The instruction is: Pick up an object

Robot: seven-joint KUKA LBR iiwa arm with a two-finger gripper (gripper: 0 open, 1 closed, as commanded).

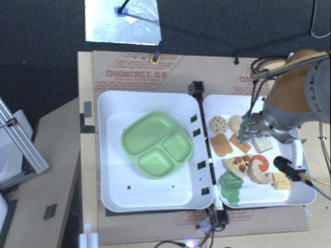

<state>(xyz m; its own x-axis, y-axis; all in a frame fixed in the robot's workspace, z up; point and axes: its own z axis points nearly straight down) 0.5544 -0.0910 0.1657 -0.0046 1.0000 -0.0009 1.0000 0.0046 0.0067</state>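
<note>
The right bin point(289, 196) holds toy foods: a chocolate-chip cookie point(218, 124), a pale round piece point(236, 123), an orange bread slice point(221, 145), an orange stick point(241, 144), a white waffle-like piece point(261, 144), a pizza slice point(237, 165), a shrimp point(259, 165), a cheese wedge point(281, 181) and green lettuce point(230, 186). My gripper point(249, 132) hangs low over the middle of this bin, above the orange stick and next to the pale round piece. Nothing shows between its tips.
The left bin point(111, 190) carries a green three-compartment plate point(157, 144). A black divider with clips point(204, 138) runs between the bins. The arm's orange-banded body point(292, 92) covers the right bin's far right corner. A shiny sheet point(123, 14) lies beyond the bench.
</note>
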